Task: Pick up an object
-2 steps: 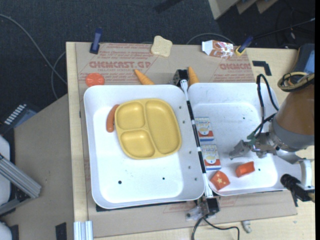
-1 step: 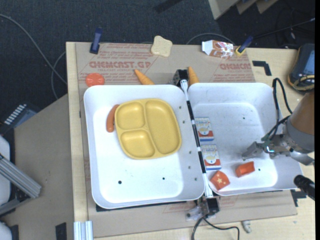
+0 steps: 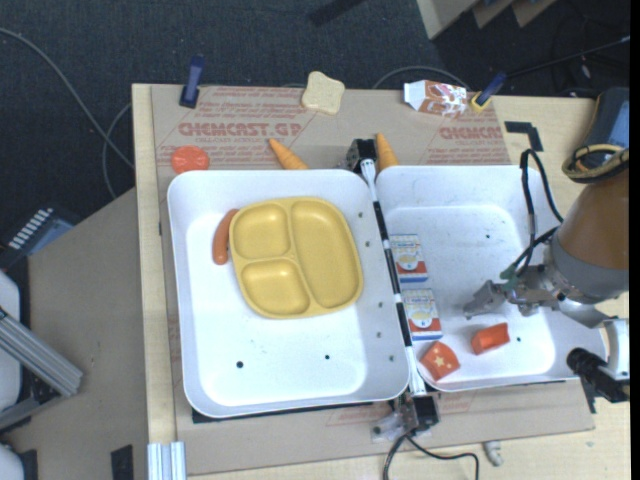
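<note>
In the right bin (image 3: 470, 193), a small red block (image 3: 490, 339) lies near the front wall. An orange-red piece (image 3: 438, 360) sits at the front left corner. Two small milk cartons (image 3: 406, 253) (image 3: 421, 311) lie along the bin's left wall. My gripper (image 3: 492, 301) hangs just above and behind the red block, reaching in from the right, with nothing seen in it. The left bin (image 3: 200, 268) holds a yellow divided plate (image 3: 296, 256), and a red sausage (image 3: 221, 238) lies beside the plate's left edge.
On the cardboard behind the bins lie a bread slice (image 3: 323, 91), a crumpled carton (image 3: 437, 96), two carrots (image 3: 287, 155) (image 3: 385, 151), an orange disc (image 3: 188, 158) and a blue clip (image 3: 191, 80). A black cable (image 3: 533, 183) hangs over the right bin's far right.
</note>
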Controlling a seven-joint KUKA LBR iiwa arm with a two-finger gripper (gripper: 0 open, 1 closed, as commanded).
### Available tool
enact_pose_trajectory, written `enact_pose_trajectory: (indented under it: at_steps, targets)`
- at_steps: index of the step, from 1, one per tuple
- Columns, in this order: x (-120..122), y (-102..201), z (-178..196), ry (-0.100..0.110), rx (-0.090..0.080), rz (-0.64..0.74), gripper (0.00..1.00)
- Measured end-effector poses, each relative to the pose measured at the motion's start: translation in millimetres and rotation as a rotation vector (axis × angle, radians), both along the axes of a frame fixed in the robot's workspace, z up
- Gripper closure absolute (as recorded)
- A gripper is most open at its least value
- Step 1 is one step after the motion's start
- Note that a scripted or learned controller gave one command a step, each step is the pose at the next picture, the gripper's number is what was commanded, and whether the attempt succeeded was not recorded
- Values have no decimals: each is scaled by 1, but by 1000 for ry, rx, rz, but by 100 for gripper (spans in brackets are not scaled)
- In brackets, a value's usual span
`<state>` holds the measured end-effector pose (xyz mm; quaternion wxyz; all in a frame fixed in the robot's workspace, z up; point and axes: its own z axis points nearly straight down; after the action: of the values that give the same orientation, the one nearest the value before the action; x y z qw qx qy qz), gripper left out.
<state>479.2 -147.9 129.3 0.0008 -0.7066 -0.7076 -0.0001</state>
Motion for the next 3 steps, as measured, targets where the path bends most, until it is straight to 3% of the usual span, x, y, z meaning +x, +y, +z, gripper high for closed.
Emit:
enact_pose_trajectory:
  at_steps: [1,2,3]
  targets:
    - [1,24,-44,-4,-5,-3,0]
    - [0,-29,-45,-2,-4,-2,0]
    - [1,23,26,-2,-2,0,0]
